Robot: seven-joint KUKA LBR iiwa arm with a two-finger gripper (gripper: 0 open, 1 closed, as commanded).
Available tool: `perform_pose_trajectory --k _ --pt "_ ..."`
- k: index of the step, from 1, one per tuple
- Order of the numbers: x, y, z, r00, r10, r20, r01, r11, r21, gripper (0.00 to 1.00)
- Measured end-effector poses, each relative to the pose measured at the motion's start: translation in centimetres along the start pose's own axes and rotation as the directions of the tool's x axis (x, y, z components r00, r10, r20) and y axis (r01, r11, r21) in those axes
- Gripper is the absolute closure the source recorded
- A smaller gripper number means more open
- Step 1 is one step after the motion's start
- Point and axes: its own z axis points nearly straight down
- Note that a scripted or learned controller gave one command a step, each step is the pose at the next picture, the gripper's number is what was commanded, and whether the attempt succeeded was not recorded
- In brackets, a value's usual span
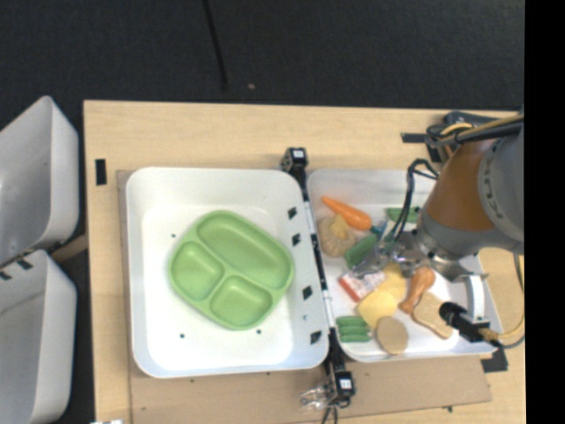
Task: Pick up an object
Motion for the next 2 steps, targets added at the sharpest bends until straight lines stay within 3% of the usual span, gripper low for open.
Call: perform_pose_trajectory --k 1,2 --pt "0.3 -4.7 -3.1 1.0 0.006 0.002 -0.006 1.0 0.003 0.0" --pt "4.2 -4.7 -19.9 1.0 -0.003 0.003 0.003 1.0 -0.015 0.0"
